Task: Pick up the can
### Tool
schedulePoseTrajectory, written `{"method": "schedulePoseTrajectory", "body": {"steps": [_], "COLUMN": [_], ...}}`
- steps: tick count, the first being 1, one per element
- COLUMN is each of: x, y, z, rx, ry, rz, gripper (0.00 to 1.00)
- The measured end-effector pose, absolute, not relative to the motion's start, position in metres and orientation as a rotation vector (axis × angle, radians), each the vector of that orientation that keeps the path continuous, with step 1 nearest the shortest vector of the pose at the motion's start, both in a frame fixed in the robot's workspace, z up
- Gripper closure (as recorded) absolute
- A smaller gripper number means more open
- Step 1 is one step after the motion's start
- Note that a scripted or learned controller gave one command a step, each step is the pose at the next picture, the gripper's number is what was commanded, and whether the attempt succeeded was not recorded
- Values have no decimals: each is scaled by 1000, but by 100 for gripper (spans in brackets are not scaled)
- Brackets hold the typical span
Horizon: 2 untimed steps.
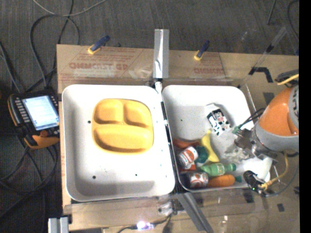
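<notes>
Right bin (194,98), front-left corner: two red-and-white cans, upper can (187,157), lower can (198,179), both lying tilted | hand (241,147) sat right of them, green bottle (218,169) between | hand state: could not be determined.

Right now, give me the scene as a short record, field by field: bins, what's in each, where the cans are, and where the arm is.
left bin: holds a yellow divided tray
right bin: cluttered at its near end
cans: two red and white, upper can and lower can, both lying near the divider side
near the cans: green bottle, orange carrot, banana
far item: black and white carton
arm: over the right bin's right edge
gripper: among the clutter, right of the cans; grip cannot be judged
</notes>
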<state>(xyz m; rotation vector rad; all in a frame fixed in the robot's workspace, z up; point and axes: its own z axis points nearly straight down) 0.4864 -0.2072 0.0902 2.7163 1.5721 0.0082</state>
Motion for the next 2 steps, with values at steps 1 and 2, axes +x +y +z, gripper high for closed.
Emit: {"method": "schedulePoseTrajectory", "body": {"steps": [1, 2], "x": [492, 483], "y": [-198, -171], "z": [90, 113], "rx": [2709, 2654], "ry": [1592, 1691], "rz": [25, -6], "gripper": [0, 0]}}
